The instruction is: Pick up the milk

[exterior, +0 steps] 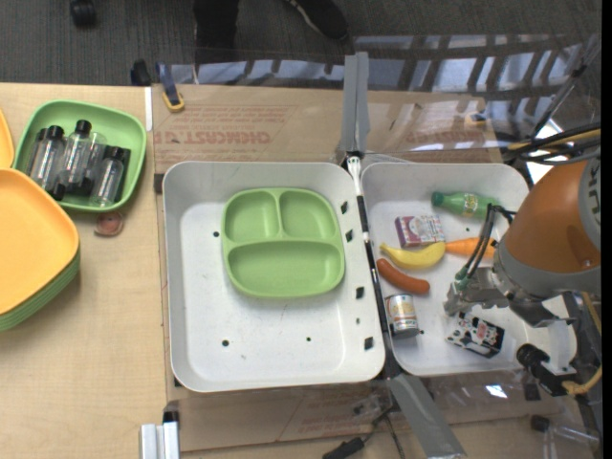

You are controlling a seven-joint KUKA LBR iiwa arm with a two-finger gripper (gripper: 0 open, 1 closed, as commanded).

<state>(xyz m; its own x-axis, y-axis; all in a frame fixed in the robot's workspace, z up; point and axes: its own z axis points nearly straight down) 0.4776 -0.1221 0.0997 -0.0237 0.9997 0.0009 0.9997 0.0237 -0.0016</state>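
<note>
the wooden bench (86, 371) carries two shallow white plastic bins side by side. the left bin (191, 342) holds a light green three-compartment plastic tray (283, 242), lying flat near the bin's middle. the right bin (421, 182) holds the remaining items. the grey arm with its orange band (564, 228) enters from the right and hangs over the right bin's near right portion. the two-finger gripper (467, 299) is located above a small black-and-white printed packet (476, 335), just beside it; whether the gripper is spread or pressed together cannot be determined, and nothing is visibly pinched. the milk, a small white carton with purple print (420, 229), lies in the upper middle of the right bin, apart from the gripper. a yellow banana (413, 253) lies directly below the carton, touching or nearly touching it. a red-brown sausage (403, 275) lies below the banana. an orange carrot (466, 248) lies to the banana's right. a green bottle (459, 202) lies along the far side. a small metal can (403, 314) stands near the left wall

off the bins, a green dish of dark-capped vials (81, 156) and stacked orange plates (33, 247) sit at left
</note>
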